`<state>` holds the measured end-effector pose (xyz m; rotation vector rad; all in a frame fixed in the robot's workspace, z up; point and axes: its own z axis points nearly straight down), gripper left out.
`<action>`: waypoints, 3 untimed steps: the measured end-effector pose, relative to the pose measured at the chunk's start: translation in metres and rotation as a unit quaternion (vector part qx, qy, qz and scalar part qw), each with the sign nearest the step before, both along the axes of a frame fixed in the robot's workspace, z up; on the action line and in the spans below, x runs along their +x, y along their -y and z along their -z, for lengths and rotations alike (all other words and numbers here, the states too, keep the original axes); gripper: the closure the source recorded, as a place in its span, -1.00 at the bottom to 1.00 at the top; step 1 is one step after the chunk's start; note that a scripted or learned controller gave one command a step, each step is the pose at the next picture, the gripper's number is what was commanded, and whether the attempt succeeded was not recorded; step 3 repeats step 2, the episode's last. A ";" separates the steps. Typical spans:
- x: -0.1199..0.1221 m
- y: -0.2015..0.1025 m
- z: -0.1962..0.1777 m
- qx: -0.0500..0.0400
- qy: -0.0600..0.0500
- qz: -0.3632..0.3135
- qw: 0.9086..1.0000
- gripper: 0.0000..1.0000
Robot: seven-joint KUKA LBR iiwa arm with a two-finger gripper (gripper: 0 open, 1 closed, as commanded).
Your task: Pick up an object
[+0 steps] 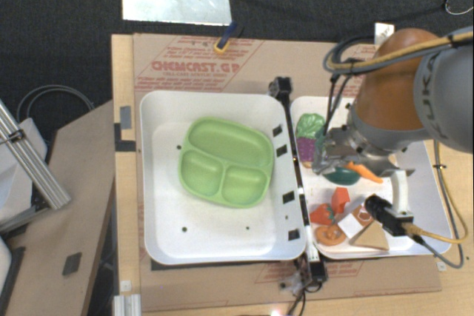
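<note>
A: How many things are sitting on the desk (192, 59)?

B: Two white bins. The left bin (159, 159) is holding one green divided plate (226, 161) with three compartments. The right bin (433, 192) is holding a scatter of toy food: a green leafy piece (309, 123), a purple one (305, 148), a dark green piece (342, 176), an orange carrot (364, 172), some red pieces (331, 207) and a tan wedge (370, 237).

A: Which way is the carrot pointing?

B: Its long axis is running left to right, dipping rightward.

A: And the jaws (326, 153)?

B: They're hanging over the right bin's left part, beside the purple piece. The arm is hiding them; whether they're spread or pinching, I cannot tell.
</note>
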<state>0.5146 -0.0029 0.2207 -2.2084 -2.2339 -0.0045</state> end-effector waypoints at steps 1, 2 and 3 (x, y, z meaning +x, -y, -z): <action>0.003 -0.063 -0.002 0.000 0.000 0.001 1.000 1.00; 0.005 -0.067 0.006 -0.001 -0.001 0.003 1.000 1.00; 0.005 -0.067 0.006 -0.001 -0.001 0.003 1.000 1.00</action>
